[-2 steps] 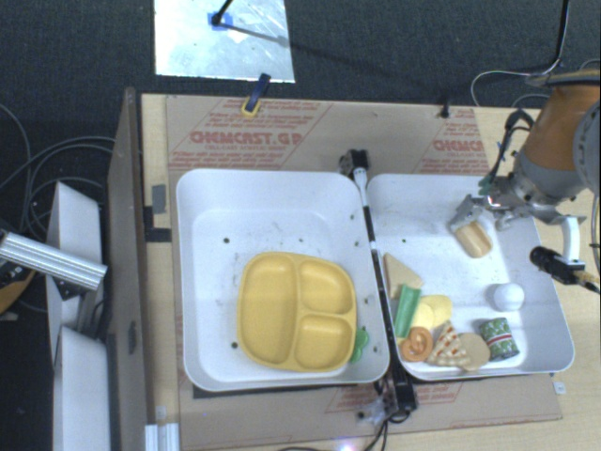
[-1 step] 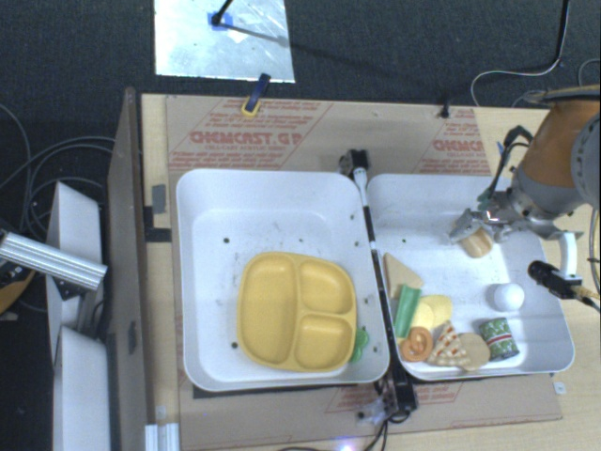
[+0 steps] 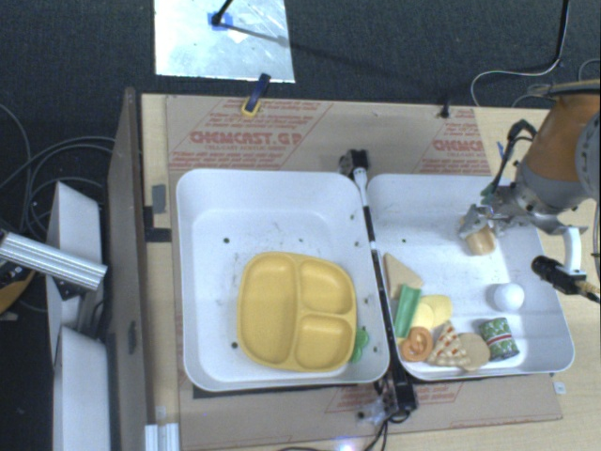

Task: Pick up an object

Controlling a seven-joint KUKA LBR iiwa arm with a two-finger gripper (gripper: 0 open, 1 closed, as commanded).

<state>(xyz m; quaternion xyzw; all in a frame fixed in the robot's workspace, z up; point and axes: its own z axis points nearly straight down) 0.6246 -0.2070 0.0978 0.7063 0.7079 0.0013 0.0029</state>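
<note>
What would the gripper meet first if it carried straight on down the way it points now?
Probably the small tan object directly beneath the gripper in the right bin; how far apart they are is unclear.

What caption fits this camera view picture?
Gripper over a tan piece in the right bin; yellow tray left.

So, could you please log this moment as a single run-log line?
arm: over right bin | gripper: down at tan object, grasp unclear | left bin: yellow divided plate | lift: not yet
</note>
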